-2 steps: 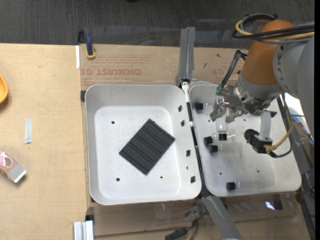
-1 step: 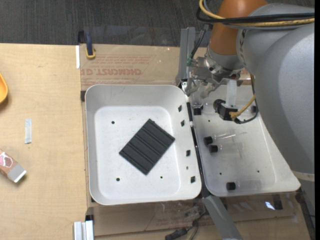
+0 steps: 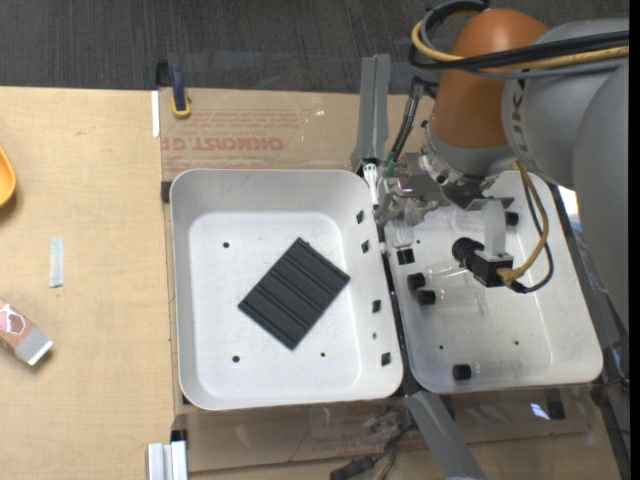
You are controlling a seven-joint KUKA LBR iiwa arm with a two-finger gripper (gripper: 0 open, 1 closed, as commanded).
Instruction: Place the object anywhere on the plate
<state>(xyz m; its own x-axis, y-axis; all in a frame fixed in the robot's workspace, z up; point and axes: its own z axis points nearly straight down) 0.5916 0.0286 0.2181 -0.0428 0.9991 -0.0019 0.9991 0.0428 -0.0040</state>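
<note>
From the fixed camera above, the counter [image 3: 90, 168] carries two shallow white bins side by side. The left bin [image 3: 200, 193] has a dark ribbed rectangular plate [image 3: 294, 293] lying flat and turned at an angle near its middle, apart from every wall. The right bin [image 3: 560, 353] sits against it, with the grey arm [image 3: 585, 98] and its orange band [image 3: 490, 53] reaching in over the bin's upper left part. The gripper [image 3: 405, 230] hangs low near the divide between the two bins, over the right bin's left side; whether it is open or closed, and whether anything is in its grasp, cannot be told from here, as cables and fittings clutter it. No object to be placed can be made out with certainty. Off to the far left, a small wrapped item [image 3: 22, 333] and a pale strip [image 3: 56, 262] lie on the counter.
</note>
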